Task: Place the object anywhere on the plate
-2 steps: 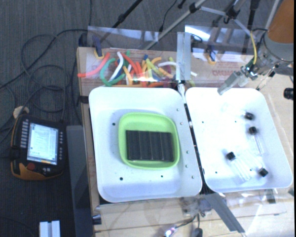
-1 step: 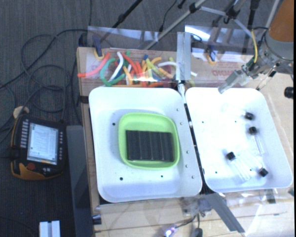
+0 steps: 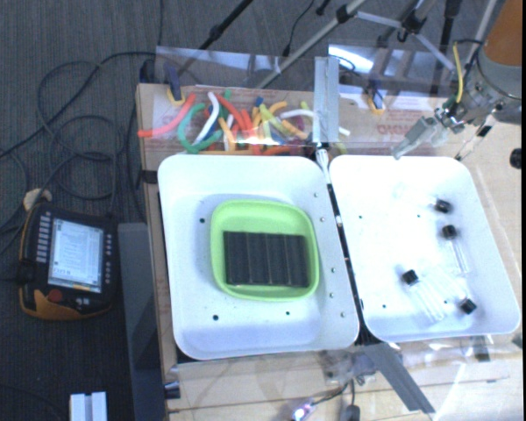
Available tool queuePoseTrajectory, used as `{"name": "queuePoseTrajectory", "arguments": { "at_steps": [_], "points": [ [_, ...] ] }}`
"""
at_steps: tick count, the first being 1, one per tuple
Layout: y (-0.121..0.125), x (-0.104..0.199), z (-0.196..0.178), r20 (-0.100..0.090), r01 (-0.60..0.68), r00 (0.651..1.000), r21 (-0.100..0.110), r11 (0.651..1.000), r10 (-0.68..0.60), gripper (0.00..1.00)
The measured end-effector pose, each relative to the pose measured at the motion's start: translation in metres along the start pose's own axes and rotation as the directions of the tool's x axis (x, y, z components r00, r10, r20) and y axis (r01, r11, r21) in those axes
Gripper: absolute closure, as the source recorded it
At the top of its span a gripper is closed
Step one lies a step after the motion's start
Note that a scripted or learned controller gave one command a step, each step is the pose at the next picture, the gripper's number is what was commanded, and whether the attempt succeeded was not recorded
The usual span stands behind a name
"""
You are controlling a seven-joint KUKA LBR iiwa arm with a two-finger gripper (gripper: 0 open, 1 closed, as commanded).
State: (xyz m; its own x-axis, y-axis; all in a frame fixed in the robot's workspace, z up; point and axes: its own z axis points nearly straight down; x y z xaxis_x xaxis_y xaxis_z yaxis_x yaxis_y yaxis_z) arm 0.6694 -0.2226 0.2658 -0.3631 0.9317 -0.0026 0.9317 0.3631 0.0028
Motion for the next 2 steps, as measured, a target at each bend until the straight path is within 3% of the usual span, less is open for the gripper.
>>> {"name": "queuePoseTrajectory", "arguments": {
  "at_steps": [1, 2],
  "points": [
    [0.000, 0.000, -0.035, 0.000, -0.068, 0.998, 0.001, 0.998, 0.068, 0.00],
    [-0.001, 0.000, 0.006, 0.001, -0.075, 0.997, 0.005, 0.997, 0.075, 0.00]
  ]
}}
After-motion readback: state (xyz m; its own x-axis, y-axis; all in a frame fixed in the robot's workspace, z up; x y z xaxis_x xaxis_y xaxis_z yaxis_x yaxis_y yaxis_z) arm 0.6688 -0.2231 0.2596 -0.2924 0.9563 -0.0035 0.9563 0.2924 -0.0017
